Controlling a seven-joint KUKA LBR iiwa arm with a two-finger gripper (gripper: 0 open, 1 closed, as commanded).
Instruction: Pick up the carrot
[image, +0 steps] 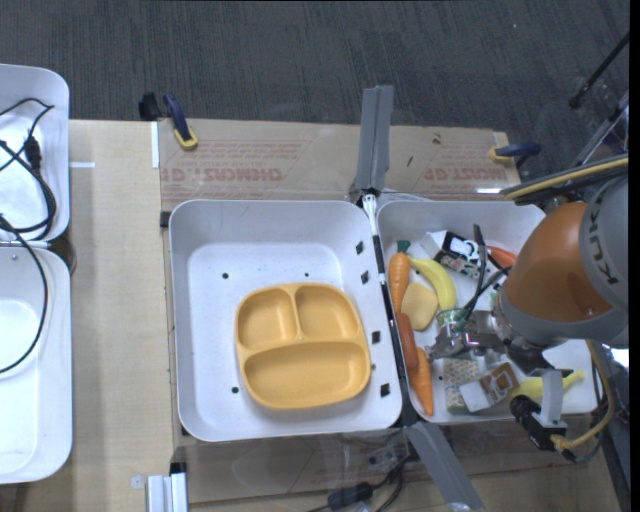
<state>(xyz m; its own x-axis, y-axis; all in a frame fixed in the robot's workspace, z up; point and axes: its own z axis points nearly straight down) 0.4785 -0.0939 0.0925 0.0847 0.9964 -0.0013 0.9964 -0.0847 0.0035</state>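
A carrot (398, 284) lies lengthwise along the left wall of the right bin (520, 207), its green top toward the far end. A second orange carrot-like piece (421, 378) continues below it toward the bin's near corner. My gripper (448, 338) hangs low over the bin's middle, just right of the carrots and apart from them. The grey arm with its orange band (553, 272) hides much of the bin's right half.
A banana (437, 276) and a pale yellow fruit (420, 305) lie beside the carrot. Small packets (488, 385) and another yellow item (553, 383) sit near the front. The left bin (200, 300) holds a yellow divided plate (300, 345).
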